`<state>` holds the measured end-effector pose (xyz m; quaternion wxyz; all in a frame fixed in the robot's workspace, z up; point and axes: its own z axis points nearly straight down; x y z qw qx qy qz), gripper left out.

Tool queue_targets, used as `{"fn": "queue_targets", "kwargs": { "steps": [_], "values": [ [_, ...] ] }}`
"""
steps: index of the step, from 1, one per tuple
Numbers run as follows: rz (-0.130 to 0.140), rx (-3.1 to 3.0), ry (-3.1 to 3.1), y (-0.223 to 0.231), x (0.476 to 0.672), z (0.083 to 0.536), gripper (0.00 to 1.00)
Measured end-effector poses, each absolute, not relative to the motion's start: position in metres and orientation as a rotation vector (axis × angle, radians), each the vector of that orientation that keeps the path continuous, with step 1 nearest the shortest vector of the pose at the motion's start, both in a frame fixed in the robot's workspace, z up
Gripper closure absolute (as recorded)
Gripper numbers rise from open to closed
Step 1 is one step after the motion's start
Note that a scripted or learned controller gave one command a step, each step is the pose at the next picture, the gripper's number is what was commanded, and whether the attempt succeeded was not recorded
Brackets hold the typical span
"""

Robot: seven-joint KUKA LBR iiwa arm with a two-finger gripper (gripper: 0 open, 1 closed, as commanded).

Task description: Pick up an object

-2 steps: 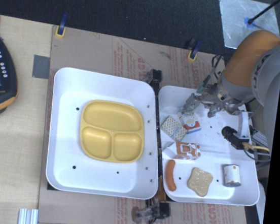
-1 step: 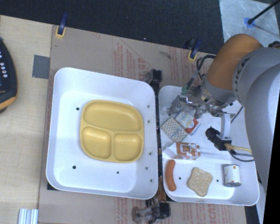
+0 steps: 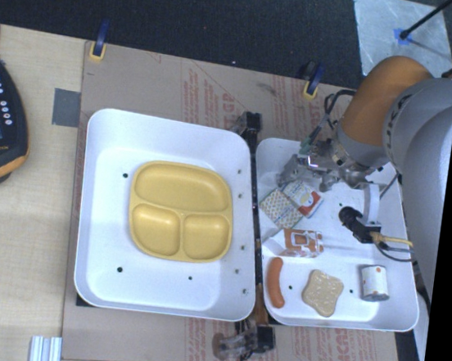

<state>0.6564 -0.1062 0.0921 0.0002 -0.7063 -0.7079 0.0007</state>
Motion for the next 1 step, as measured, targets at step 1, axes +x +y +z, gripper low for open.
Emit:
{"fn": "queue_targets", "kwargs": {
  "steps": [1],
  "values": [
    [0.005,-2.217,-2.224,-0.1021,0.6170,0.0917,0.00]
  ]
}}
